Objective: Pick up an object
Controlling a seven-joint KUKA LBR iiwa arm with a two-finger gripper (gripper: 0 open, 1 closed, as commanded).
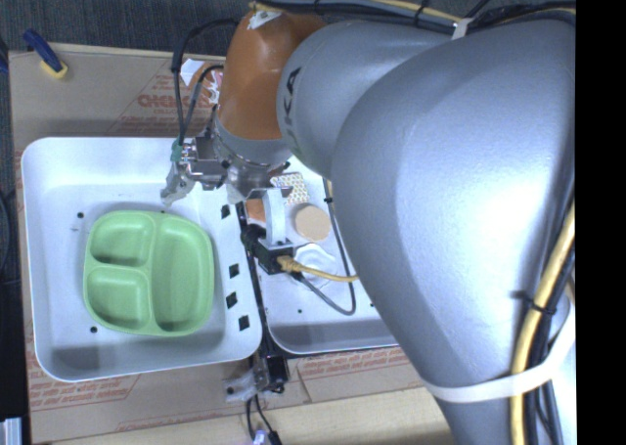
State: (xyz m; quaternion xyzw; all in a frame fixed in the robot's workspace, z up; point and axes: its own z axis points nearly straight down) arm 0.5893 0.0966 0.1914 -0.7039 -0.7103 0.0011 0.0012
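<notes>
Green tray (150, 273): a three-compartment plate, laid flat in the left bin, a bit below its middle. Nothing is seen gripping it.
Left bin (49, 179): white and shallow, seated on cardboard; the tray is found toward its 6 o'clock half.
Gripper (182, 179): spotted at about 1 o'clock from the tray, over the bin's upper right area, just off the tray's top edge. Nothing is seen between the fingers, and whether they're open or closed honestly can't be told from this angle.
Arm (430, 189): big grey body coming in from 3 o'clock, orange band (256, 71) seen right above the wrist.
Right bin (323, 335): mostly covered by the arm.
Tan round thing (313, 223): seen in the right bin, near the divider, at 3 o'clock from the gripper.
Yellow cable (323, 277): draped just below the tan disc.
Cardboard (127, 91): lying under both bins.
</notes>
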